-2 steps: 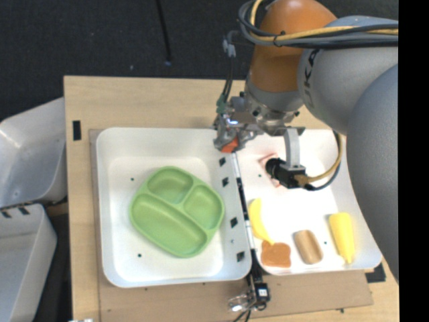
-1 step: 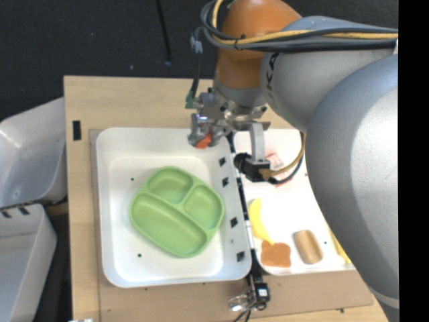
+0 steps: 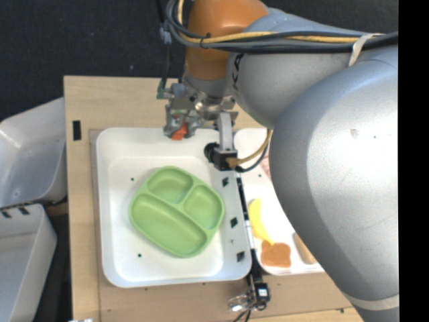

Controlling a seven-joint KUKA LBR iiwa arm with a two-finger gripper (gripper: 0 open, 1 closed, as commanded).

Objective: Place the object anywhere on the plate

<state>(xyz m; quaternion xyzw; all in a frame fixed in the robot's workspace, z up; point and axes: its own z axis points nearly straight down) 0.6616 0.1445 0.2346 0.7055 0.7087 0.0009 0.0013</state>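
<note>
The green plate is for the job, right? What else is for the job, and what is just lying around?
For the job:
green plate, in the left bin
tool, above that bin's far edge, with something small and orange at its tip

Just lying around:
yellow piece in the right bin
orange piece in the right bin

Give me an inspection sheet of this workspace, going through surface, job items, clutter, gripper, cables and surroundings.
Surface: wooden bench bearing a left white bin and a right white bin.
Job's things: green divided plate in the left bin, nothing on it.
Clutter: yellow item and orange item in the right bin.
Gripper: gripper over the left bin's far edge.
Cables: bundle looping around the orange band.
Surroundings: dark background; white objects left of the bench.
</note>
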